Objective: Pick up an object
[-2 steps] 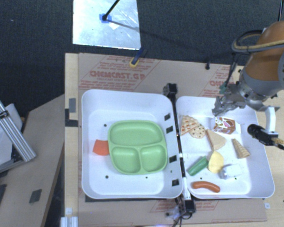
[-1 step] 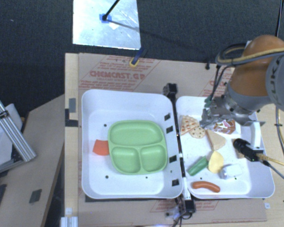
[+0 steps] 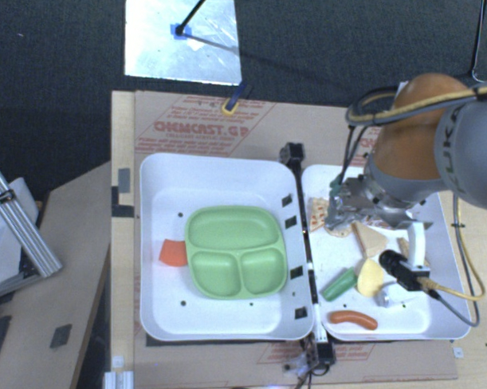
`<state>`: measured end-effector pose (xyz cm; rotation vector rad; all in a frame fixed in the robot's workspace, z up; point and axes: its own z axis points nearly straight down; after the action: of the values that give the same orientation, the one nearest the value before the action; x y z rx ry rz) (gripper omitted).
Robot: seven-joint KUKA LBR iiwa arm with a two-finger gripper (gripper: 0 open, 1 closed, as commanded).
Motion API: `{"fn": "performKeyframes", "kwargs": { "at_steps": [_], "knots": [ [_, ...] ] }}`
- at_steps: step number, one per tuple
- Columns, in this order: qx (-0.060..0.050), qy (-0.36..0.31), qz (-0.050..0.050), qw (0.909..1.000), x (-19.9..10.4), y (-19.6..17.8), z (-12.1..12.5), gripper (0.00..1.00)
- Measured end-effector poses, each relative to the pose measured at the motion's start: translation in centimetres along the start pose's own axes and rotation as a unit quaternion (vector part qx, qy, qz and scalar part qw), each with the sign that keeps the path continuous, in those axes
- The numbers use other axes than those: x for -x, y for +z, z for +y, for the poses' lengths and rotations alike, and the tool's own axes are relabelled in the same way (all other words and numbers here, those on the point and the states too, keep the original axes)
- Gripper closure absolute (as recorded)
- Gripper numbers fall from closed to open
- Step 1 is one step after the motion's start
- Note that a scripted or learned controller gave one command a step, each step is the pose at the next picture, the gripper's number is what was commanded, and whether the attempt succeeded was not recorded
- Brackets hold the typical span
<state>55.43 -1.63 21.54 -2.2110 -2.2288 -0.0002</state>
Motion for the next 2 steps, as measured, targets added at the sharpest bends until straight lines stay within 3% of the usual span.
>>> {"fn": "performKeyframes", "kwargs": {
  "at_steps": [1,2],
  "knots": [
    [0.002,0.003,-0.001,1.0000,0.97,-1.49,1.00,1.00],
    [0.001,0.002,0.000,1.0000,0.44,-1.80,0.32,1.00]
  ]
}}
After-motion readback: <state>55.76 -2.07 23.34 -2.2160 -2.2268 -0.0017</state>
